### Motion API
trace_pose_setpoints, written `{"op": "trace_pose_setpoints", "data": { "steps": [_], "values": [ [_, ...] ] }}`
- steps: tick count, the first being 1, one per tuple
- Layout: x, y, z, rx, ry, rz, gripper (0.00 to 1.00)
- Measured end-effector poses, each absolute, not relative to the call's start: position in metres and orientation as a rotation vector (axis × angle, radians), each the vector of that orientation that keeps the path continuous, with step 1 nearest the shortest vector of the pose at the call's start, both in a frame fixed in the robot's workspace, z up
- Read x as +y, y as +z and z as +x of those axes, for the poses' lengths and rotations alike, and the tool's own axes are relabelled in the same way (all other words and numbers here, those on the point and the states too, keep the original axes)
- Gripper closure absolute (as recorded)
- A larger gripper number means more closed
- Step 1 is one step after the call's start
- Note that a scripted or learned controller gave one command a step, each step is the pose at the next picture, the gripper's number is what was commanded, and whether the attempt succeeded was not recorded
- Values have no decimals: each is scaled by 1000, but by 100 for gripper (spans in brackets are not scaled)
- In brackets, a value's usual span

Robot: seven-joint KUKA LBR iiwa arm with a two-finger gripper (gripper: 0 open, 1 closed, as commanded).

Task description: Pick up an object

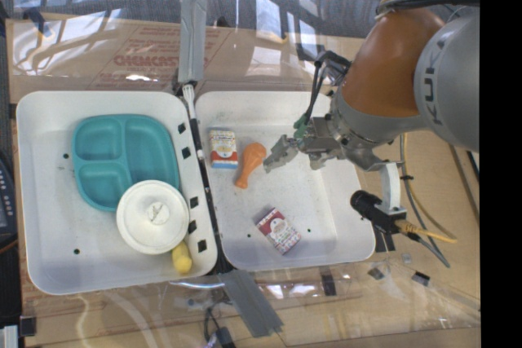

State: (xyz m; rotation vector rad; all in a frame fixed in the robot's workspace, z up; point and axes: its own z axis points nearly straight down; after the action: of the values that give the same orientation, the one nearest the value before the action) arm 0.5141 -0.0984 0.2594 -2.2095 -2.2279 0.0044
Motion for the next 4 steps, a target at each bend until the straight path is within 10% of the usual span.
{"op": "trace_pose_setpoints", "data": {
  "steps": [1, 2, 3, 4],
  "values": [
    [-113, 124, 492, -2293, 7, -2137, 0],
    [-110, 91, 536, -2266, 3, -2171, 0],
    [-168, 92, 476, -2302, 1, -2138, 0],
    [-167, 102, 478, -2310, -1, -2131, 100]
  ]
}}
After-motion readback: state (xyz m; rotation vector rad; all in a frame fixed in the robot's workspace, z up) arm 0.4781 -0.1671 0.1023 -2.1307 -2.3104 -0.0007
